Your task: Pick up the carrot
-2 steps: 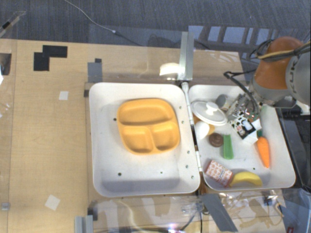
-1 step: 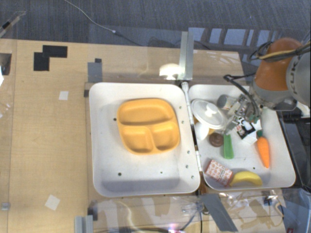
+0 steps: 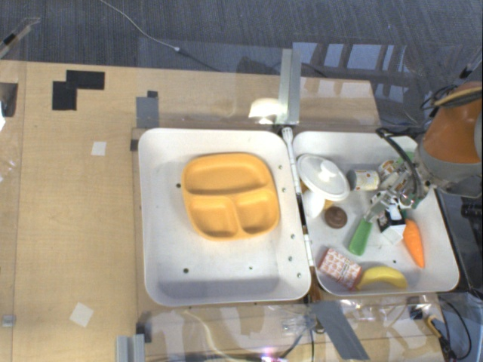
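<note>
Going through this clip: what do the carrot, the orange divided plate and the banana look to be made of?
Carrot: probably moulded plastic; its orange is even and smooth.
Orange divided plate: likely matte plastic, one flat colour with soft rounded compartment ridges.
Banana: seemingly plastic too, uniform yellow with no bruising, though the view is too small to be sure.

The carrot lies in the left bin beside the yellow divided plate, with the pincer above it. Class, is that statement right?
One detail is wrong: the bin. The camera view shows the carrot in the right bin, near its right wall, while the yellow divided plate sits alone in the left bin. The pincer is just above and left of the carrot.
</note>
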`<state>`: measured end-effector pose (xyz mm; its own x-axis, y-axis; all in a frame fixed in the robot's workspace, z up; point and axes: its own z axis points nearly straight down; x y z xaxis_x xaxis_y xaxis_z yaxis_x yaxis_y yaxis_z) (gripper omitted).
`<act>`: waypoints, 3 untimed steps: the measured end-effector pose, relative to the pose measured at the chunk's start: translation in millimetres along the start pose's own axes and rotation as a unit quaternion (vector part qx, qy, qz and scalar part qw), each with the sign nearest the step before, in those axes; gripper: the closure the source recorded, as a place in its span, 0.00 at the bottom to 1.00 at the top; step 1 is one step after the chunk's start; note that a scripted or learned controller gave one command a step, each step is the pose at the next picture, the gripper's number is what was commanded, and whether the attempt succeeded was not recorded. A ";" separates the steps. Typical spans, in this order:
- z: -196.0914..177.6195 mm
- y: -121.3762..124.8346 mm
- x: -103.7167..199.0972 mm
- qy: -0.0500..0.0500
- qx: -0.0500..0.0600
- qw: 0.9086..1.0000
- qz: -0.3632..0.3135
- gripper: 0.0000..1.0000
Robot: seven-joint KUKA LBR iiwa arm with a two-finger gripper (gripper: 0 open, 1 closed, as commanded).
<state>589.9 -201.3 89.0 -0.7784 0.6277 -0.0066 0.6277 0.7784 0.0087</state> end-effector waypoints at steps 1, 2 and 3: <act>-2.6 -64.5 72.6 -0.007 0.000 1.000 0.019 0.00; -15.0 -58.6 66.6 -0.016 -0.004 1.000 0.015 1.00; -65.5 -17.8 114.2 0.001 0.003 0.998 0.059 1.00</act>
<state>489.1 -143.6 153.6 -0.6991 0.7150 -0.0032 0.7150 0.6991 0.0038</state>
